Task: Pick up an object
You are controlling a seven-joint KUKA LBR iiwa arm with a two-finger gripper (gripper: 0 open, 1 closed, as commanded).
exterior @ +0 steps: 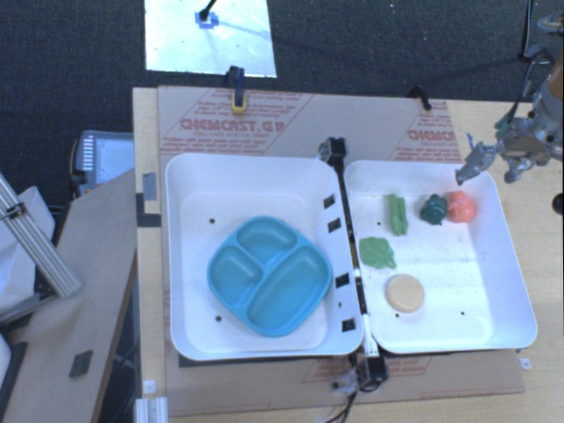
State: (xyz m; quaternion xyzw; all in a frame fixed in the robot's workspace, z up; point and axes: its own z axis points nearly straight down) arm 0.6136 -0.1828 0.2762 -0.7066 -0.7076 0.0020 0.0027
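Orange-pink rounded toy object lies in the right-hand shallow white bin, near that bin's far right corner, touching a dark teal lumpy toy object on its left side. Two-finger grey metal gripper sits above the bin's far right rim, just beyond and to the right of the orange-pink object, apart from it; its fingers stand spread apart with nothing between them. One fingertip points down toward the rim near the orange-pink object. Further into the same bin: a green elongated toy vegetable left of the teal object, a green leafy toy piece nearer the bin's left wall, and a tan round disc toward its near side. Left-hand white bin holds a blue three-compartment plastic plate.
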